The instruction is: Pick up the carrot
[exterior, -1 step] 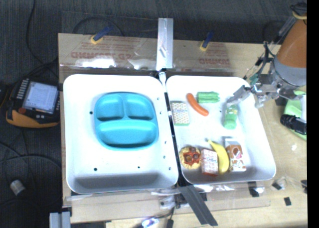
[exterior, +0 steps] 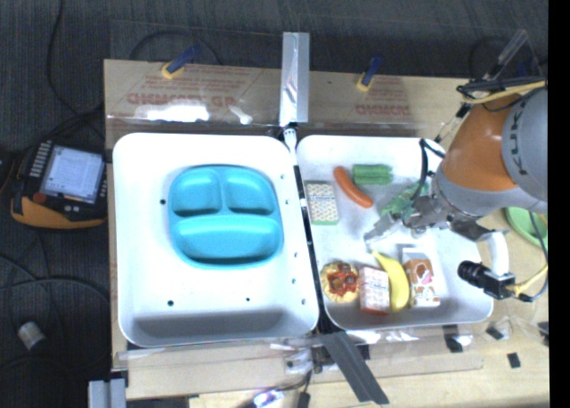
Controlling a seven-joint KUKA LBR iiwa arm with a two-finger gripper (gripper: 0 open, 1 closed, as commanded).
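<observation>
While the blue divided plate [exterior: 223, 216] fills your left bin [exterior: 134, 308], the carrot [exterior: 353, 186] lies untouched near the right bin's [exterior: 463, 315] upper edge, beside a green vegetable [exterior: 371, 173]. Your pincer [exterior: 385, 225] hovers right of it, its spread impossible to tell.

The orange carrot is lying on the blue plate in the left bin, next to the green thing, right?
Not quite. The carrot lies on the floor of the right bin, not on the blue plate. The camera view shows it beside the green thing, as you said. The blue plate sits by itself in the left bin.
</observation>
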